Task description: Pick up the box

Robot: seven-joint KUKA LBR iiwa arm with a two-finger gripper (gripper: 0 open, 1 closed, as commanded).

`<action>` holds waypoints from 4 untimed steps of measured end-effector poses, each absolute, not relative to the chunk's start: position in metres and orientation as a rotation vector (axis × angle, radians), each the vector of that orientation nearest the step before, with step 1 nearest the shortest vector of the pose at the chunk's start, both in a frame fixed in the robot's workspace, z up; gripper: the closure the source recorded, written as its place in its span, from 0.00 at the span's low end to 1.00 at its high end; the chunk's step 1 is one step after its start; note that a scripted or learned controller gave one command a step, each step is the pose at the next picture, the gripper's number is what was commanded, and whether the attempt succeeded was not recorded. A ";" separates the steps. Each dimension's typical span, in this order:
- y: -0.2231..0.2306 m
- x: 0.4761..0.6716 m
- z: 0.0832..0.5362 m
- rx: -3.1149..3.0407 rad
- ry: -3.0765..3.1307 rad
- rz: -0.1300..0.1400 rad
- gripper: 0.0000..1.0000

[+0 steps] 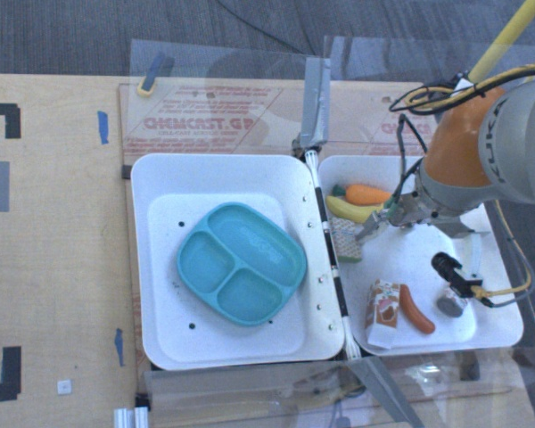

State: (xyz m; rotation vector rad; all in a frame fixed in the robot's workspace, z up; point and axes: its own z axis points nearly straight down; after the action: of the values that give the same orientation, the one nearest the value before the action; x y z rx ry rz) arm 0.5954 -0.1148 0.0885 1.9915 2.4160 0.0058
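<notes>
The box [384, 305] is a small white and brown-red carton lying near the front edge of the right bin [490, 333]. An orange-red sausage [417, 311] lies just to its right. My gripper [381, 222] hangs over the back left part of the same bin, close to the yellow banana [349, 209], well behind the box and apart from it. I see nothing carried by it.
An orange carrot [368, 193] lies behind the banana at the bin's back. A grey-green meshed piece [344, 240] rests against the right bin's left wall. The left bin [160, 185] holds a blue divided plate [241, 262]. The arm [468, 154] reaches in from the right.
</notes>
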 end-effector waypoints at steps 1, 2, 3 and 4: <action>-0.116 0.595 0.088 2.002 2.410 0.008 0.00; -0.067 0.575 0.184 1.921 2.484 -0.001 0.00; -0.096 0.561 0.101 1.726 2.619 0.013 0.00; -0.105 0.640 0.096 1.753 2.607 0.006 0.00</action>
State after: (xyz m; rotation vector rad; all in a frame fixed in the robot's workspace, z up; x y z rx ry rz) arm 0.6404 -0.1050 0.0957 1.7531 2.6074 0.0058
